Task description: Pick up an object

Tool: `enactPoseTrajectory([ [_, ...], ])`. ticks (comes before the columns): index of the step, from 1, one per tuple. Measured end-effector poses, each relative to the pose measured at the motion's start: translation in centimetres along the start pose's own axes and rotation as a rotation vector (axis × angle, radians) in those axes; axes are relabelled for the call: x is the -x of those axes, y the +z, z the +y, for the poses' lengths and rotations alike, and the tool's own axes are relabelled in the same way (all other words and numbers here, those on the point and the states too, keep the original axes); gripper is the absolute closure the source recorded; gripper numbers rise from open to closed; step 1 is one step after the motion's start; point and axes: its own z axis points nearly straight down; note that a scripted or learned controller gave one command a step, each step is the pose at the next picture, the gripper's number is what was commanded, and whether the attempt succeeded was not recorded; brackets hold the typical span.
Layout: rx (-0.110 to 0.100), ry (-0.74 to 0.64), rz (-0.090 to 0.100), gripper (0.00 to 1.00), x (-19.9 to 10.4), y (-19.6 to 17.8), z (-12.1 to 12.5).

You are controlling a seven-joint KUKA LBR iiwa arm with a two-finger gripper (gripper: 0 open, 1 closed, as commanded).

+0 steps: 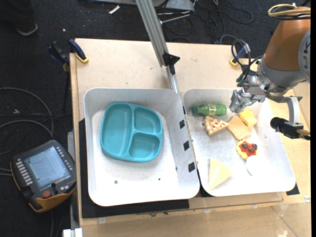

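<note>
From the overhead camera I see the gripper (pixel 239 102) low over the right white bin (pixel 276 181), near its far edge; I cannot tell how its jaws stand. Just beside it lie a green plastic bottle (pixel 209 109) on its side and a small yellow block (pixel 248 117). Touching one another nearer the bin's middle are a waffle-patterned wedge (pixel 216 126) and a tan toast slice (pixel 239 130). A round yellow pizza piece with red dots (pixel 246 149) follows, and a pale yellow cheese wedge (pixel 218 173) sits toward the near edge. The left white bin (pixel 94 181) carries a teal divided plastic tray (pixel 131 132).
</note>
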Motion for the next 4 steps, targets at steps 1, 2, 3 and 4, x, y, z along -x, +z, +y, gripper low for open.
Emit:
enactPoseTrajectory([
  [1,-0.006,-0.006,0.004,1.00,-5.4,-1.0,-0.9],
  [2,-0.008,-0.006,0.004,1.00,-10.6,-1.7,-2.7],
  [3,-0.009,-0.005,0.003,1.00,-14.8,-0.8,-4.3],
  [4,-0.008,-0.006,0.003,1.00,-19.9,-1.1,-4.7],
])
